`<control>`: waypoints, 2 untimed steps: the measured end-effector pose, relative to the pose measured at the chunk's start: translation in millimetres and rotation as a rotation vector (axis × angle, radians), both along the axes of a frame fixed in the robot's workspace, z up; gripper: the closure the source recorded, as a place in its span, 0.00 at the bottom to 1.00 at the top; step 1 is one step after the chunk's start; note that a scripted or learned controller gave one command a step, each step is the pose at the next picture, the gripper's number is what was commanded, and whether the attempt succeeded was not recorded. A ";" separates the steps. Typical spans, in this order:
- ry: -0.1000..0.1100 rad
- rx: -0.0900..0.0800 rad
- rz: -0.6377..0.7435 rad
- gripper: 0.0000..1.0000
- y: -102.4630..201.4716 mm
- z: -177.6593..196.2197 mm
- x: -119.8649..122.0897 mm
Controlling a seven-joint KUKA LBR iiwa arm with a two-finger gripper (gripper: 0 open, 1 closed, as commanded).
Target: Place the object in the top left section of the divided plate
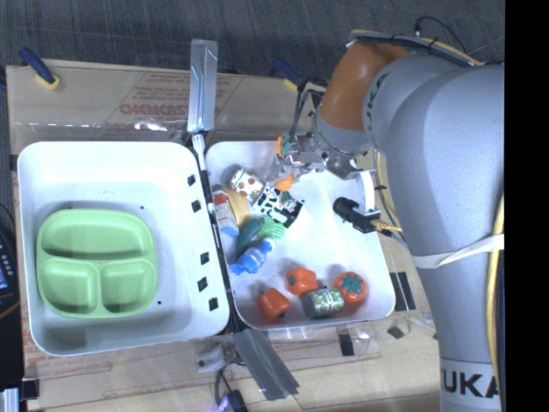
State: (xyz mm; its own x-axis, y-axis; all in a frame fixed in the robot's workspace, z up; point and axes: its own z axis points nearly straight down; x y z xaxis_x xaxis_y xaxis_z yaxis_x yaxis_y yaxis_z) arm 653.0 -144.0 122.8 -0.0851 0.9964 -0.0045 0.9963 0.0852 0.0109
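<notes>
A: Nearest the lens we note the grey arm (446,196), which fills the right of the view and reaches over the right bin (377,256). Its gripper (296,157) sits low over the upper part of that bin, just beside a black-and-white patterned object (279,204).

B: Do we read the jaws as open or closed?

A: We cannot tell; the wrist hides them, and nothing shows between them. We therefore label no object as held.

B: Which thing do we take as the task's object?

A: We judge it to be the patterned one, since it lies closest under the gripper, touching a small white object with coloured spots (246,183) and a green leafy toy (262,230). That is a guess.

B: How will it handle?

A: It looks like a small, light toy, probably stiff and boxy. We would close across its narrower sides, from above, clear of its neighbours. Crowding is the risk: a jaw may land on the leafy toy or nudge the spotted one.

B: And the goal?

A: We mark the green divided plate (96,263) in the left bin (51,166), well apart from the clutter. Orange toys (302,280) and a small can (326,301) lie lower in the right bin.
</notes>
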 end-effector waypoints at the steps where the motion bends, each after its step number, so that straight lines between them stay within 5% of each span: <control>1: 0.005 -0.022 0.050 1.00 24.1 -4.0 6.2; 2: 0.006 -0.021 0.184 1.00 25.7 -4.0 7.4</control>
State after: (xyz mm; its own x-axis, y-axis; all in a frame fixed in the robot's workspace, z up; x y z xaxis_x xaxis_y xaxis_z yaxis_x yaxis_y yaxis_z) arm 660.4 -118.3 118.8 -0.2658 0.9637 -0.0244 0.9640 0.2659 0.0015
